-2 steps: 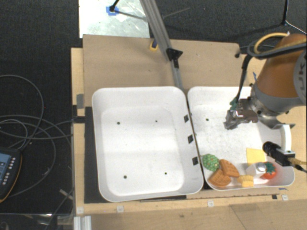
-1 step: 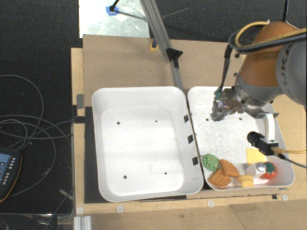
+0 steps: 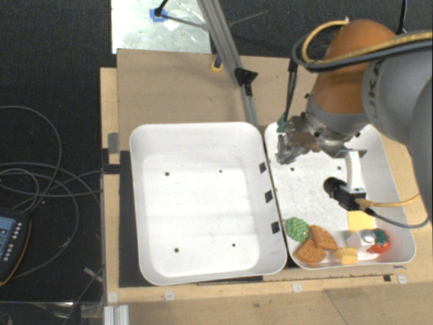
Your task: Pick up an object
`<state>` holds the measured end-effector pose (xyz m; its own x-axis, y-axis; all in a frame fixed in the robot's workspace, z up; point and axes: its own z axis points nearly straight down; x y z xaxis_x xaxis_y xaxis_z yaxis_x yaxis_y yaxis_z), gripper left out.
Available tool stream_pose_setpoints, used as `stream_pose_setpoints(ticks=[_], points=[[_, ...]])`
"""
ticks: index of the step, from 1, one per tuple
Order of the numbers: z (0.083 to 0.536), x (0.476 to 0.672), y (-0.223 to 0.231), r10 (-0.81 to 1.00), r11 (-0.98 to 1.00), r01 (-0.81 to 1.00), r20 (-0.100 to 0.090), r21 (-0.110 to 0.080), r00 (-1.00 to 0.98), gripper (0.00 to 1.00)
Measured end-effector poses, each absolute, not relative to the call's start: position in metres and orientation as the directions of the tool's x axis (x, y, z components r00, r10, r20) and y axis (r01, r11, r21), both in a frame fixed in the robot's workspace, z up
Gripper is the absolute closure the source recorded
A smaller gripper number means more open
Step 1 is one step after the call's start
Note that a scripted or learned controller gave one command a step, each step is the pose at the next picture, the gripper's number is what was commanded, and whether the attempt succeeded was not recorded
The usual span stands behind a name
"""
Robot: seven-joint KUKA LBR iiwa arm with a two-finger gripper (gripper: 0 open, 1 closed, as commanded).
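Observation:
My gripper [image 3: 287, 149] hangs over the far left corner of the right bin [image 3: 306, 193], just beside the wall shared with the left bin. No object shows in it. The objects lie in a cluster along the right bin's near edge. They are a green round piece [image 3: 296, 228], two orange waffle-patterned pieces [image 3: 316, 244], a small yellow piece [image 3: 347, 255], a yellow block [image 3: 360, 220] and a red, white and green item [image 3: 374, 241]. The gripper is well apart from all of them.
The left bin [image 3: 196, 195] sits beside the right one on the brown bench. The arm's orange band and grey body [image 3: 352, 80] cover the right bin's far side. A black and white fitting [image 3: 342, 185] with a yellow cable hangs over the bin's middle.

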<state>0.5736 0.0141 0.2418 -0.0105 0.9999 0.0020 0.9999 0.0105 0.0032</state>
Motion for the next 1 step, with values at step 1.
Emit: stream_pose_setpoints(ticks=[1], points=[[0.2475, 0.5995, 0.0617, 1.0, 0.01, 1.0, 0.002, 0.004, -0.01, 1.0]])
